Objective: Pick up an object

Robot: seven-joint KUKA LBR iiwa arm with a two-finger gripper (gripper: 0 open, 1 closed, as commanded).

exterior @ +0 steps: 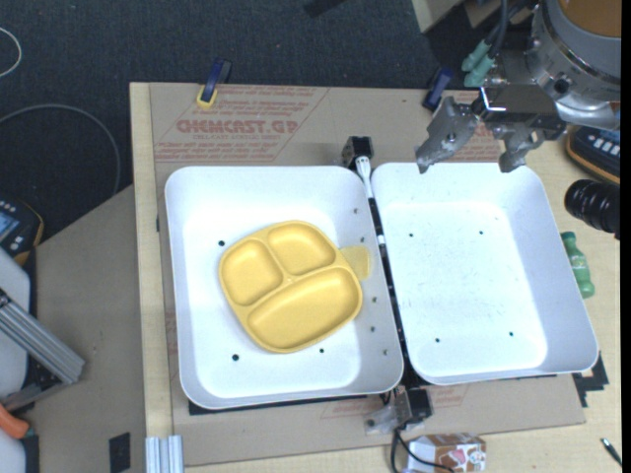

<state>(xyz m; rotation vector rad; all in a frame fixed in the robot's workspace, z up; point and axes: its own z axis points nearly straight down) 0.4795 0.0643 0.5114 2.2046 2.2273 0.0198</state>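
Observation:
A yellow divided plate [290,286] with three compartments lies flat in the left white bin [187,264], a little right of its middle. A small yellow tab sticks out from the plate's right edge toward the bin wall. My gripper [471,152] hangs above the far edge of the right white bin [552,264], well away from the plate. Its two grey fingers [437,144] are spread wide apart with nothing between them.
Both bins rest on a cardboard sheet [246,121] held by clamps at the back. A black clip [357,152] sits between the bins at the far side. A green object [578,262] lies beside the right bin's right wall. Cables and dark gear sit at the right.

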